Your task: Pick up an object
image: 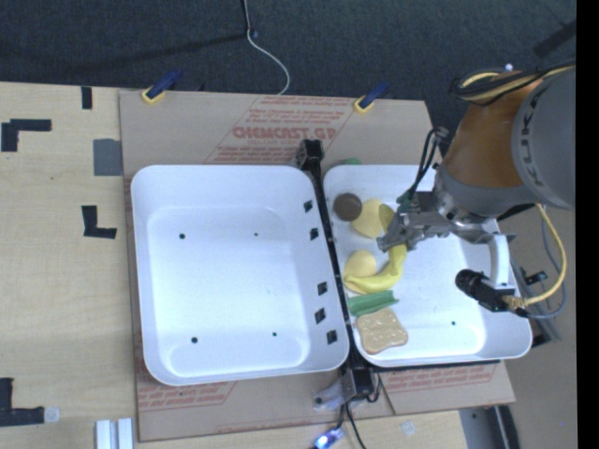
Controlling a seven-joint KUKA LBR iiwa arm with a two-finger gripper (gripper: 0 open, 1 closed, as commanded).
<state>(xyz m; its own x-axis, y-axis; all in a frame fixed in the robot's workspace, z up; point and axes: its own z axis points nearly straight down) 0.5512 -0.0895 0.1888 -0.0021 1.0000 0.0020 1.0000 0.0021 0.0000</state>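
I've got the pincer (401, 235) low in the right bin (468, 340), approach step. Banana (379, 271) sits just below-left of it, touching or nearly. Can't tell how far it's open. Next: drop, close, lift.

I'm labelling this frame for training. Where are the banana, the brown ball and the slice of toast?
banana (372, 271), camera view, on its lower curved body.
brown ball (347, 206), camera view, on its middle.
slice of toast (381, 331), camera view, on its flat top.
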